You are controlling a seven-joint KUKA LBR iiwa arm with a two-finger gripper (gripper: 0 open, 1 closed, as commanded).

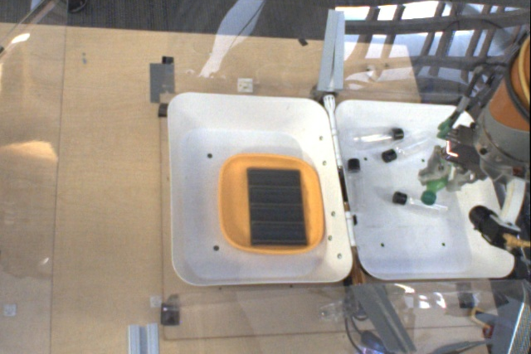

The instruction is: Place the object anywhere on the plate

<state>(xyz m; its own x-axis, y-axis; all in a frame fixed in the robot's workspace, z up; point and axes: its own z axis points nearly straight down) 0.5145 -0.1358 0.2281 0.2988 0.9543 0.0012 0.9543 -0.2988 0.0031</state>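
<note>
We saw the orange plate (270, 202) in the left bin (191, 178); clear tubes (404, 147) (black-capped) in the right bin (398, 253); pincer (440, 175) state unclear.

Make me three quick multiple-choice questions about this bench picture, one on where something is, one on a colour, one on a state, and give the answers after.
1. Where does the plate lie?
A. in the left bin
B. in the right bin
C. on the bare bench

2. What colour is the plate's rim?
A. blue
B. orange
C. green

3. How do the clear tubes in the right bin lie?
A. standing upright
C. stacked on the plate
B. flat on the bin floor

Answers:
1 A, the plate sits in the middle of the left bin.
2 B, an orange rim frames a dark ribbed centre.
3 B, the tubes lie on their sides, scattered near the gripper.
</note>
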